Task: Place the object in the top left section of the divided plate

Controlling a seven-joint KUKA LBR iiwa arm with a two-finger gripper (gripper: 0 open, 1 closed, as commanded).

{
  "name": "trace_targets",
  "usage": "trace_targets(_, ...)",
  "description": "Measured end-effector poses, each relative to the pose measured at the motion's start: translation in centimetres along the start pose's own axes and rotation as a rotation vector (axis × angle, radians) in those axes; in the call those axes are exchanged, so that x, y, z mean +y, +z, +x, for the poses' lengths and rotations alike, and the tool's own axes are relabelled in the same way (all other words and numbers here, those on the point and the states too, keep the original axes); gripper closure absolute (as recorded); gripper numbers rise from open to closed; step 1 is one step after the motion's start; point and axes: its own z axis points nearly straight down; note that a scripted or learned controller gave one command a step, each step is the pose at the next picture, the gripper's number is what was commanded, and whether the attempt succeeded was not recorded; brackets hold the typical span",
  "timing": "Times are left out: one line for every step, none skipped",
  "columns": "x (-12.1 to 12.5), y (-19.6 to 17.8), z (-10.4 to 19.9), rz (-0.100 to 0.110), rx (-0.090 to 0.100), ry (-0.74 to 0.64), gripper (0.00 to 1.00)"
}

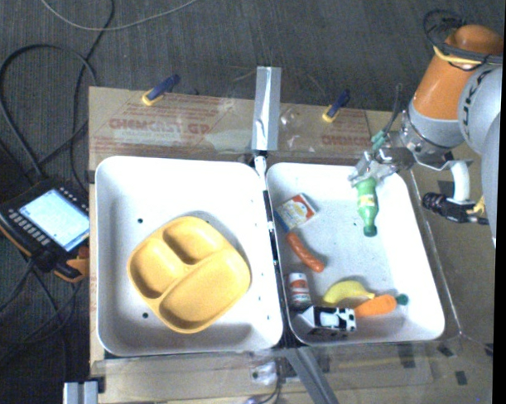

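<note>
The arm [468,80] runs off the right edge, most of it cut away. The yellow divided plate [190,272] sits in the left bin [121,184]. Over the right bin [417,236], the gripper [368,174] pinches the green bottle [367,207] (neck hidden between fingers).
</note>
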Motion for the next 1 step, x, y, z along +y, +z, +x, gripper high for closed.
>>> trace_targets(-0.20, 2.98, -1.22, 0.001, 0.000, 0.014, 1.00)
